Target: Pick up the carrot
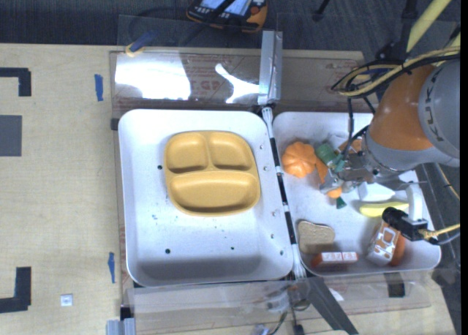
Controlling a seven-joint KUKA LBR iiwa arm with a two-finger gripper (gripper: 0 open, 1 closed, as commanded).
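Note:
The carrot [322, 170] lies in the right bin [433, 256], orange with a green top [325, 152] pointing to the bin's back. Its middle is hidden under my gripper [345, 174], and an orange tip [336, 197] shows again below it. My gripper has come down from the right, low over the carrot, with the orange band of the arm [398, 118] above it. The wrist hides where the gripper meets the carrot.
Beside the carrot sits a small orange pumpkin [298, 159]. A banana [380, 209], a bread slice [315, 233], a red-and-white pack [335, 257] and an orange packet [385, 244] lie nearer the front. The left bin [146, 253] holds a yellow divided plate [212, 171].

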